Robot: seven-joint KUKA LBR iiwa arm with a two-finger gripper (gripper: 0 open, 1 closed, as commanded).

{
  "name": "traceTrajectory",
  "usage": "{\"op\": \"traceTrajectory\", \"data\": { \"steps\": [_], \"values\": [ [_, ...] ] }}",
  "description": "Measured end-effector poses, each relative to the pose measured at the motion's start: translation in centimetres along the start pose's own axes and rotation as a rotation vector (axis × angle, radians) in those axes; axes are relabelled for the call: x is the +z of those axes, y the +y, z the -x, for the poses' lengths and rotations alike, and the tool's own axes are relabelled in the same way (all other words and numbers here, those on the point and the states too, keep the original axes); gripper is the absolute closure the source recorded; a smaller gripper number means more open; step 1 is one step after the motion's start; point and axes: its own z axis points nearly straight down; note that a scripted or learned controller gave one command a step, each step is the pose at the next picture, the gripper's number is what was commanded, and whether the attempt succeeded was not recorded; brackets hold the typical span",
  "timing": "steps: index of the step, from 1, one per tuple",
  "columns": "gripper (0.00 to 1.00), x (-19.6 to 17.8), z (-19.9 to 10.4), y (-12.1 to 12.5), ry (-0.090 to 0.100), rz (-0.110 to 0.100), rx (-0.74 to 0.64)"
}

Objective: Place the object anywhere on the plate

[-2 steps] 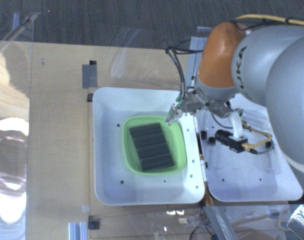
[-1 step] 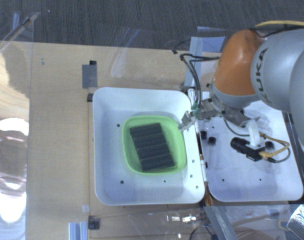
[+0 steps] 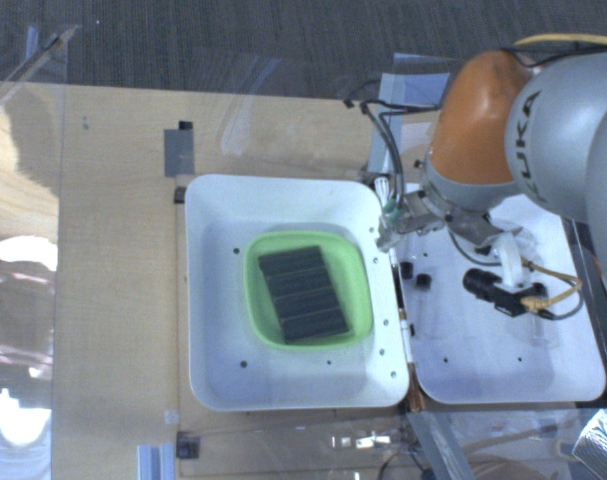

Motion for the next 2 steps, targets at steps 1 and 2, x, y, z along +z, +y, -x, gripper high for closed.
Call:
{"op": "traceTrajectory", "data": {
  "steps": [1,2],
  "values": [
    [0.0,0.0,0.0,0.0,0.0,0.0,0.0],
    [0.0,-3.5,2.9,-6.7,0.001,-0.007,-0.011]
  ]
}}
